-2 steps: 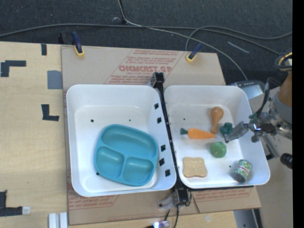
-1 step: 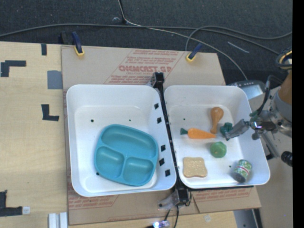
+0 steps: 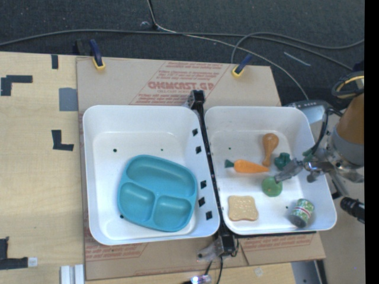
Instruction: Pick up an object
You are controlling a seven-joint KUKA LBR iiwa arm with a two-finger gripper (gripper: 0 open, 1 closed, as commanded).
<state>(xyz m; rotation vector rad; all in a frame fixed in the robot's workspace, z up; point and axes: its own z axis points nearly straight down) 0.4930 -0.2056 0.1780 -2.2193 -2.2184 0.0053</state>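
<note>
While my gripper (image 3: 288, 173) hovers just above the green ball (image 3: 272, 186), fingers unreadable to me, nothing is lifted yet.

Pale wooden desk (image 3: 35, 176) with black tape marks, beside dark carpet floor (image 3: 71, 10) crossed by thin cables. Flat on it — a brown cardboard sheet with red lettering (image 3: 177, 81), pinned at its far edge by two blue-and-yellow clamps (image 3: 96, 55). On the cardboard, two shallow white plastic bins, touching side by side: left bin (image 3: 95, 129), right bin (image 3: 296, 123) — black clips along their shared rim.
</note>
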